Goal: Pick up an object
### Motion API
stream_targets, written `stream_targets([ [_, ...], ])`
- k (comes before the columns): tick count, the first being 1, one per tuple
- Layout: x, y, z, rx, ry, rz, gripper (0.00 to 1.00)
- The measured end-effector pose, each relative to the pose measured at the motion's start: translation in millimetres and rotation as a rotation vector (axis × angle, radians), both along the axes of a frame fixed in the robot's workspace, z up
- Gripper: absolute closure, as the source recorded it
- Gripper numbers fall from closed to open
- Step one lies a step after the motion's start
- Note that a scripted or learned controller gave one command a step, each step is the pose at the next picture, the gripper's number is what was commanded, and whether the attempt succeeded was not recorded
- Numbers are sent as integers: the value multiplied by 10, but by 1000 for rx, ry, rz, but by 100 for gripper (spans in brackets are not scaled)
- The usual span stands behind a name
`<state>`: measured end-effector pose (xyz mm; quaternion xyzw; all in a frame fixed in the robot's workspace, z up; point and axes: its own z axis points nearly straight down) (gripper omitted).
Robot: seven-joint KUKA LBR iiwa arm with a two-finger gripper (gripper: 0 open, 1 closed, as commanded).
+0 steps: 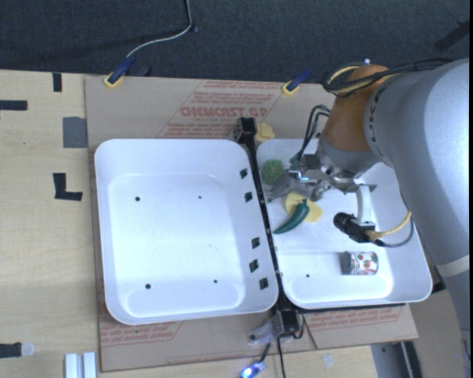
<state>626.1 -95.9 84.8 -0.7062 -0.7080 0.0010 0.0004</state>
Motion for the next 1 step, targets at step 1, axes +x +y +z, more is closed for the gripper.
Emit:
stream_targets([
  [1, 10, -6, 98, 0, -1, 0, 100],
])
